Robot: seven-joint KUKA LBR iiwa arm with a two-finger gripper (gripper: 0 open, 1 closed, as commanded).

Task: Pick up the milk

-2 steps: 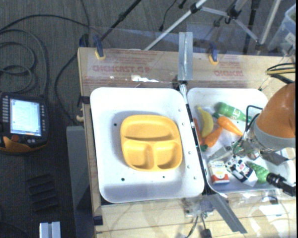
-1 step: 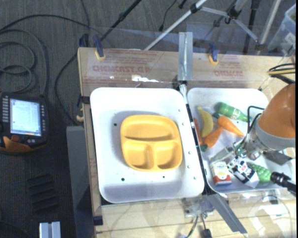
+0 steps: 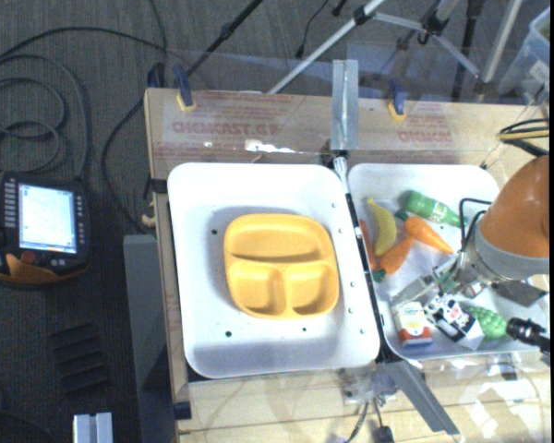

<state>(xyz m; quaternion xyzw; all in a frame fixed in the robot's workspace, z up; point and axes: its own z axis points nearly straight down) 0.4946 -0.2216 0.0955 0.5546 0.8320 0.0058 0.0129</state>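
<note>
Milk carton (image 3: 413, 322) lies just left of the gripper (image 3: 440, 291) — finger state unclear.

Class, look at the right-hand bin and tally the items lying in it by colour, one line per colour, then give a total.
Green: 2, the bottle at the top and the green item at the lower right
Orange: 2, the carrots
Yellow: 1, the banana
White: 2, the milk carton and the small box
Total: 7

robot lab: teach pendant (image 3: 39, 224), tripod legs (image 3: 415, 17), clamped bench (image 3: 258, 123)
</note>
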